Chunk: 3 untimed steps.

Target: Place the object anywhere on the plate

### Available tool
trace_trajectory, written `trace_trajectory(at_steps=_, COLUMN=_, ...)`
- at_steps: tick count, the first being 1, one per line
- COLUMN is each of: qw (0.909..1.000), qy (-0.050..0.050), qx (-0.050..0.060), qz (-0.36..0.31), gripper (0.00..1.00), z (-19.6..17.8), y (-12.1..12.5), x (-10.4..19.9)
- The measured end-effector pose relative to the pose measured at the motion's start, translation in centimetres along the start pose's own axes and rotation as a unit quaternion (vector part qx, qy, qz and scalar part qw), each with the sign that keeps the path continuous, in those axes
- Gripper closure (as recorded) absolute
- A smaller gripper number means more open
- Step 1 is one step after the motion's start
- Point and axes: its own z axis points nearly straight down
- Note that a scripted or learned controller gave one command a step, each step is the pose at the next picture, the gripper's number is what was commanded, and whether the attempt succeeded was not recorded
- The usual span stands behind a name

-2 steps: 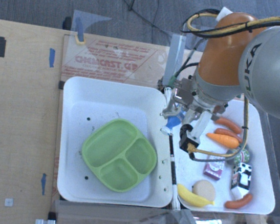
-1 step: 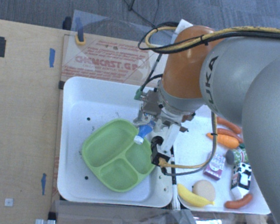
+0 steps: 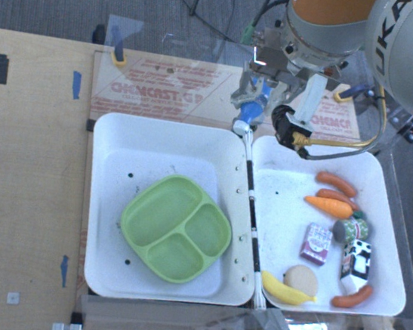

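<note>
A light green divided plate [image 3: 176,229] with three compartments lies in the left bin [image 3: 117,148], with nothing on it. The right bin [image 3: 276,208] holds several toy foods: a carrot [image 3: 330,206], two sausages [image 3: 336,185] at the back, a pink packet [image 3: 316,244], a black-and-white carton [image 3: 357,259], a banana [image 3: 286,289], a beige round piece [image 3: 301,278] and another sausage [image 3: 351,297]. My gripper [image 3: 268,114] hangs high over the back rim where the two bins meet, well apart from the plate and the foods. Nothing shows in it.
A dark green object [image 3: 348,230] lies between the carrot and the carton. Behind the bins lies a printed cardboard sheet [image 3: 164,90]. A yellow cable [image 3: 346,146] loops off the wrist over the right bin's back. Bare wooden bench [image 3: 22,173] spreads to the left.
</note>
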Motion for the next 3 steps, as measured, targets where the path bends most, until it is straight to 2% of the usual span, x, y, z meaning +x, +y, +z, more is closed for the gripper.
trace_trajectory(at_steps=1, qw=0.9931, qy=0.0, qx=0.002, qz=-0.117, gripper=1.0, z=9.1, y=-5.6, x=5.2)
trace_trajectory(at_steps=2, qw=0.999, qy=0.0, qx=0.0, qz=0.044, gripper=1.0, z=6.5, y=-3.6, x=9.4)
trace_trajectory(at_steps=3, qw=1.0, qy=-0.001, qx=0.003, qz=-0.006, gripper=1.0, z=5.6, y=-5.9, x=8.7)
